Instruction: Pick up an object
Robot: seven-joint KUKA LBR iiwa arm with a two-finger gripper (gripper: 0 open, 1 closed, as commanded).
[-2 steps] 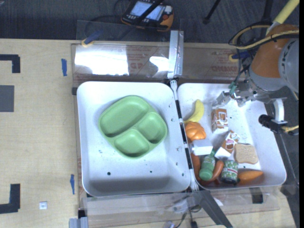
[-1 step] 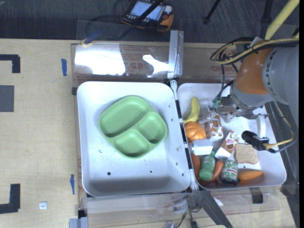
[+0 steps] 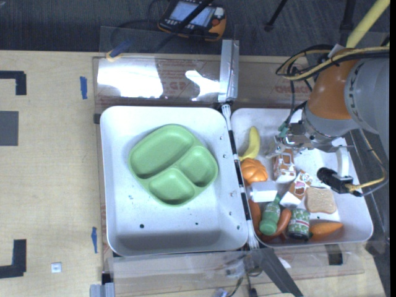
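Clutter fills the right-hand shallow white bin (image 3: pixel 362 218) in the lower right of the frame: a curved yellow plastic banana (image 3: pixel 251 143) at its upper left, a round orange fruit (image 3: pixel 253 170) just below it, a small green plastic bottle (image 3: pixel 270 218) and a dark green can (image 3: pixel 299 223) near the lower rim, a tan slice of toy bread (image 3: pixel 320 200) to their right, an orange carrot-like piece (image 3: pixel 327 229) beneath that, and small printed cartons (image 3: pixel 284 164) in the middle. The left white bin (image 3: pixel 117 184) carries a green three-compartment plastic plate (image 3: pixel 174 163) at its centre. The grey arm's two-finger gripper (image 3: pixel 291 140) hangs over the upper middle of the right bin, just above the cartons; whether it is spread or pressed together I cannot tell, and nothing is visibly pinched. Any piece would serve as the pick. These look like light, hollow, rigid toy foods, smooth and likely slippery. The banana lies apart from the pile, so a pinch across its narrow middle seems the surest hold; the crowded cartons risk a glancing grip.
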